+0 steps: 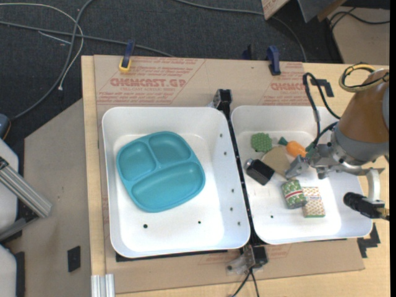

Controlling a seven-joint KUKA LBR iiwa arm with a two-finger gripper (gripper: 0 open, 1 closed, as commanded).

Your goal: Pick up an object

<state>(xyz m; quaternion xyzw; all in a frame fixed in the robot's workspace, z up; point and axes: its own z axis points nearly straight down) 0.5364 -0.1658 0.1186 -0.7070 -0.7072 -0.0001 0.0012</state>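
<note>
Glossy turquoise divided plate fills left bin; tool state unclear over right bin's clutter.

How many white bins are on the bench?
2. The left bin holds a blue divided plate; the right bin holds small objects under the arm.

Robotics lab, clamped cardboard bench, two white bins, loose cables on carpet

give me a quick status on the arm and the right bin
Gripper low over right bin, nothing seen held. Green-white can and small box just below it. Black block, green piece crowd nearby.
</note>
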